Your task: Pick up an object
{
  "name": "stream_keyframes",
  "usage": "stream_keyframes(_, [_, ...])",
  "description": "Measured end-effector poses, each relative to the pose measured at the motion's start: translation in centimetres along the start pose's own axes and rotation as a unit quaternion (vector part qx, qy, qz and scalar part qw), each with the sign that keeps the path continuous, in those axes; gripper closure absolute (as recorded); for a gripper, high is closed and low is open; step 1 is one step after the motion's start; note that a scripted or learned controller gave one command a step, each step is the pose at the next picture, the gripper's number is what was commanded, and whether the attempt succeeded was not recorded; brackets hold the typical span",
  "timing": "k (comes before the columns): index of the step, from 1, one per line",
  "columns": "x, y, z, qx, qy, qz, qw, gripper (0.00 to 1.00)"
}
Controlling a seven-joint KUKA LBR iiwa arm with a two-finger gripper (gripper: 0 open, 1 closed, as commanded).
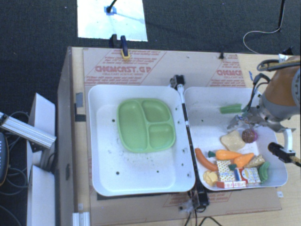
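The right bin [207, 112] holds several toy foods. A green stick-shaped piece [230, 108] lies near its far side. Closer in are a tan bread slice [233, 141] and a purple round piece [249, 135]. Along the near edge lie an orange sausage [204, 158], two carrots [228, 154], small printed boxes [226, 170], a yellow piece [210, 177] and a green pickle [264, 171]. My gripper [241, 120] hangs low over the right bin, between the green stick and the bread slice, just above the purple piece. Nothing shows held in it.
The left bin [106, 164] carries a green divided plate [146, 125]. A black ridge [186, 126] separates the two bins. The grey and orange arm [282, 95] covers the right bin's far right corner. A black part [281, 152] juts over its right rim.
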State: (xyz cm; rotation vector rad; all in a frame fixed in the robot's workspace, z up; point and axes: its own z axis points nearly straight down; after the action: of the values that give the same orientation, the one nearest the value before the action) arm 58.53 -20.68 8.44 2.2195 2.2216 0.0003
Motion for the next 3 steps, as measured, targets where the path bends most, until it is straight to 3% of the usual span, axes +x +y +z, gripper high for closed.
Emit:
stream_keyframes(1, [0.1, 6.9, 0.0, -0.001, 0.000, -0.002, 1.0000, 0.00])
stream_keyframes(3, [0.0, -9.9, 0.0, 0.000, 0.000, 0.000, 1.0000, 0.00])
